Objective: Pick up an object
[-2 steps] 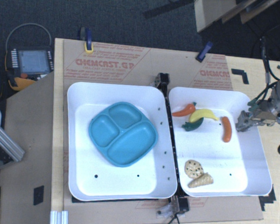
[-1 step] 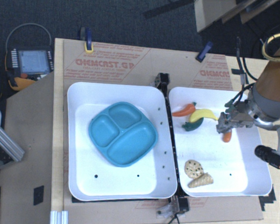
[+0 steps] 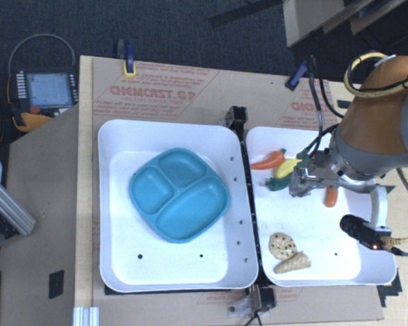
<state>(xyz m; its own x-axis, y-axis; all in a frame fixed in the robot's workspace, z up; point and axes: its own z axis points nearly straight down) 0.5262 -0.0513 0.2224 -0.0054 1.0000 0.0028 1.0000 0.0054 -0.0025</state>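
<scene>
We found the bench (image 3: 84,185) carrying two white bins side by side: the left bin (image 3: 110,208) held a blue divided plate (image 3: 179,203), and the right bin (image 3: 336,269) held the small items. The arm (image 3: 381,115), grey with an orange band, reached in from the right, and its claw (image 3: 306,181) sat low over the upper part of the right bin. We could not tell how far the claw stood open, nor whether anything lay in it; its tip was dark and crowded against the items beneath. Just beside it to the left lay an orange carrot-like piece (image 3: 268,160), a yellow piece (image 3: 286,170) and something green (image 3: 277,185), all bunched close together; a small red-orange piece (image 3: 331,196) lay just to its right. Well apart, toward the near edge of the bin, sat a round cookie (image 3: 282,244) touching a cone-shaped wafer (image 3: 292,262). We judged the step in hand to be the descent onto the cluster, with the yellow piece the likeliest target. To do it well, we thought the claw should centre on one piece alone, not the seam between two, go down close to the bin floor, close fully before any lift, and rise straight. The risk we noted was nudging the neighbours and closing on nothing.
</scene>
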